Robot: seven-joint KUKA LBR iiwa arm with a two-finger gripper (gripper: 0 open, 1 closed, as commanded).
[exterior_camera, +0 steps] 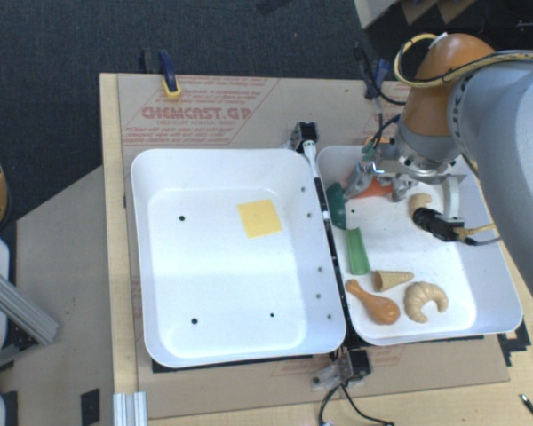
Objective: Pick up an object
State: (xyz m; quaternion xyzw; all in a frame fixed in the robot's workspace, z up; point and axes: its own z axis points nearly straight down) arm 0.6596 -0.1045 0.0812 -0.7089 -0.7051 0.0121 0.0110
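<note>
Camera view: gripper (pixel 415 187) hovering low over right bin (pixel 489 300), finger state impossible to tell. Green strip (pixel 357 249) lying just front-left of it, long axis running front-to-back, near divider.

Grey arm (pixel 506 122), broad and rounded, ringed by orange band (pixel 444 69); yellow-black cable (pixel 407 56) looped above, metal wrist plate (pixel 422 169) beneath.
</note>
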